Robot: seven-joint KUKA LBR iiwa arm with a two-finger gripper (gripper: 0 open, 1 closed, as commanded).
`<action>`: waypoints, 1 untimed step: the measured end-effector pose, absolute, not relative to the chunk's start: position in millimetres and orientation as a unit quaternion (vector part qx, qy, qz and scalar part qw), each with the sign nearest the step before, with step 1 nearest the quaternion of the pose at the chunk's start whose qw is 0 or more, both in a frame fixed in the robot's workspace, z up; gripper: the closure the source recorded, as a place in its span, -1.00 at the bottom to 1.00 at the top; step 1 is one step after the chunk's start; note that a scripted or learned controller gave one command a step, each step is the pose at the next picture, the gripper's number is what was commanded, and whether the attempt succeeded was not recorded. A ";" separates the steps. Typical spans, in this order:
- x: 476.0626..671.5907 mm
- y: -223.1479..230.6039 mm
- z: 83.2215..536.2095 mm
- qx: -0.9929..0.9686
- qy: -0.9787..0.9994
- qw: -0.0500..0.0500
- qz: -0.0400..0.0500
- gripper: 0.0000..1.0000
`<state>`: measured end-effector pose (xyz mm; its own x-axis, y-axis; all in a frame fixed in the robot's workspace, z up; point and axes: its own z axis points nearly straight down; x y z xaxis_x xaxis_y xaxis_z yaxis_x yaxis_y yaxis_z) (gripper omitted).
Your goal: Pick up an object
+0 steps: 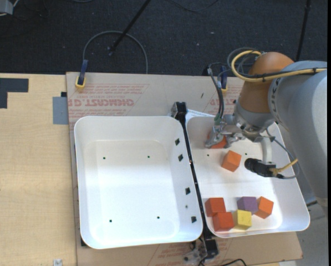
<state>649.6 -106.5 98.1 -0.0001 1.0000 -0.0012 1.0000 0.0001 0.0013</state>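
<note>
Two shallow white bins sit side by side on a cardboard sheet (pixel 126 96) laid over the bench. The left bin (pixel 93 132) shows its bare white floor with a few small dark dots. The right bin (pixel 295 204) holds all the blocks.

The arm (pixel 298 98) reaches in from the right, its orange band (pixel 262 87) above the wrist, and the gripper (pixel 218 140) is down at the far left part of the right bin, close to the divider between the bins. A small red-orange piece (pixel 219 143) shows at the gripper tip; whether it lies between the fingers cannot be told from this angle, and the finger state cannot be told either.

An orange cube (pixel 230 161) lies just near-right of the gripper, apart from it, on the bin floor. A black fitting with a yellow cable (pixel 262 167) hangs to the right of that cube.

At the near end of the right bin five blocks are clustered: a red block (pixel 215 205), a second red block (pixel 223 221) just nearer and touching it, a yellow cube (pixel 244 219), a purple block (pixel 247 204) and an orange block (pixel 265 207) at the right of the group
</note>
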 end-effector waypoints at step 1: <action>652.1 -11.2 191.6 0.704 0.710 0.002 0.004 1.00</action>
